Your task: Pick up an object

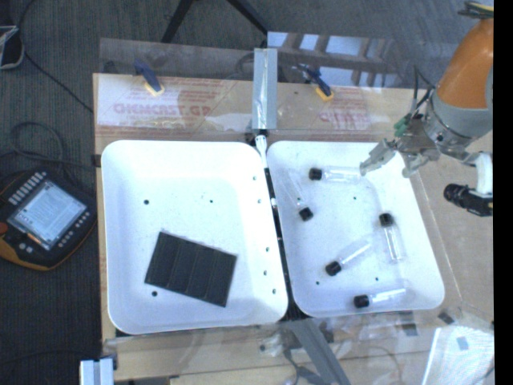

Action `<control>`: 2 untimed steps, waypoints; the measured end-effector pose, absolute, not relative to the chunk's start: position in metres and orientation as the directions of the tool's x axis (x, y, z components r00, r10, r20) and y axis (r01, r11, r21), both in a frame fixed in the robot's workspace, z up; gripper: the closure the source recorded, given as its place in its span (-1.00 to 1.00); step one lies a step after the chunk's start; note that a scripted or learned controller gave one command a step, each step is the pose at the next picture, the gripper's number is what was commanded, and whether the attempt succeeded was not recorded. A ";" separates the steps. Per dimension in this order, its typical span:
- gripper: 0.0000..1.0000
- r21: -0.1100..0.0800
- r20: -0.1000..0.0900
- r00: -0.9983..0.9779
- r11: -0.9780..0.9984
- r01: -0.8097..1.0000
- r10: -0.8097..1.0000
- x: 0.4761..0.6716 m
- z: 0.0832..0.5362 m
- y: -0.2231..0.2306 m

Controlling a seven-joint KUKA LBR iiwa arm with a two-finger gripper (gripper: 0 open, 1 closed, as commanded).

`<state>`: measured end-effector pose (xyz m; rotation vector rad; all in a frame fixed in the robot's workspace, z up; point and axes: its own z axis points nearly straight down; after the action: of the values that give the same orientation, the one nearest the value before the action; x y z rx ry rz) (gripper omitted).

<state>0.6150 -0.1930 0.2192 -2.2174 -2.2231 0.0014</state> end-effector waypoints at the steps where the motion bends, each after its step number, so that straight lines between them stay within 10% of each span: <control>1: -1.00 -0.003 0.002 -0.133 0.133 0.991 0.991 0.582 0.105 -0.213; 2: -1.00 -0.002 0.000 -0.098 0.098 0.995 0.995 0.534 0.095 -0.204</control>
<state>0.5336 -0.2044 0.0952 -2.1096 -2.3264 0.0022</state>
